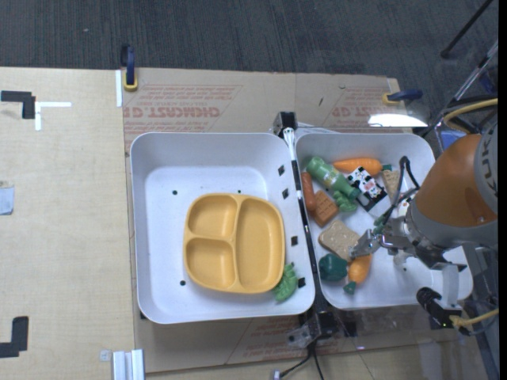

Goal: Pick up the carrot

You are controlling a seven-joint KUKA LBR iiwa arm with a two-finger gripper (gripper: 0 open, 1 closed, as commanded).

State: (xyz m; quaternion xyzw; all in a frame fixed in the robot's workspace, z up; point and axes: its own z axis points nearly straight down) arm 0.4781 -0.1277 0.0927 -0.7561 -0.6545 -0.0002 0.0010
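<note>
Orange and small, the carrot (359, 271) lies low in the right bin (396, 291), toward the lower middle of the frame, with its green top (349, 288) pointing down and left. My gripper (369, 244) hangs just above and beside it, fingers angled down and to the left toward the carrot's upper end; whether they are apart or closed I cannot tell, and I see nothing clamped between them. My arm comes in from the right edge of the frame, the orange band (459, 180) bulking above the wrist and the grey links bending down toward the bin floor, cables looping around them. Just left of my fingertips sits a slice of toast (339, 238), and below that a dark green round vegetable (333, 268) touching the carrot's left side. Further up the bin lie a brown ridged piece (323, 206), a green bottle-like toy (333, 179), a black-and-white block (366, 187) and a second, longer orange carrot-like piece (356, 165) near the upper rim. Across the divider, the left bin (158, 180) holds a yellow sectioned plate (234, 242) with a green leafy piece (287, 283) at its lower right corner.
</note>
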